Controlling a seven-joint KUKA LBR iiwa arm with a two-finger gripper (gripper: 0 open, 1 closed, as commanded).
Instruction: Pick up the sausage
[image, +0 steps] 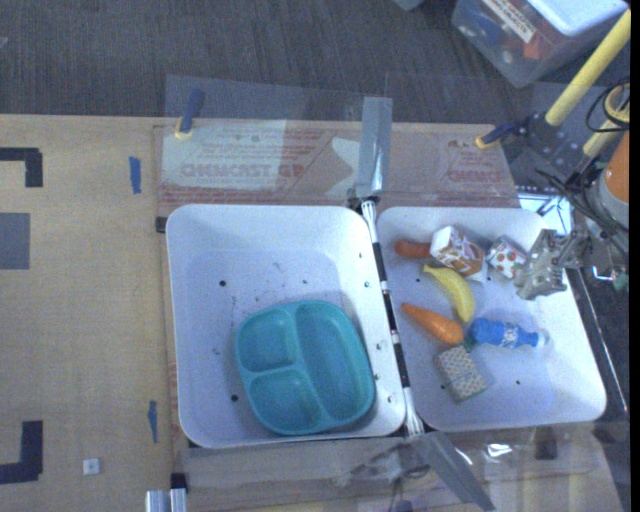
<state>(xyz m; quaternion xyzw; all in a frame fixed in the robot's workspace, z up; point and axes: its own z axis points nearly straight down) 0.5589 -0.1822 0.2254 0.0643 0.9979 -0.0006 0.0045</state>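
Nearest you, at the front of the left bin (200, 240), lies a teal divided tray (302, 366). In the right bin (570, 385), front to back, you find a small checkered block (461, 373), a blue bottle (505, 335) lying on its side, an orange carrot (433, 321) and a yellow banana (453, 290).

Behind the banana, near the bin's back left corner, lies the sausage (411, 249): a short reddish-orange cylinder on its side, its right end touching or tucked under a white and red carton (456, 249). A second small red-dotted box (505, 259) sits to the right of that carton.

At the bin's right edge you see the gripper (541, 272), hanging over or near the bin wall, well apart from the sausage. You cannot tell from this view whether the jaws are apart or together; nothing is visibly between them.

Judged from this layout, the task is at its start: the sausage rests on the bin floor, not yet grasped, and the approach, closure and lift all remain. The adjoining carton may crowd the grasp.
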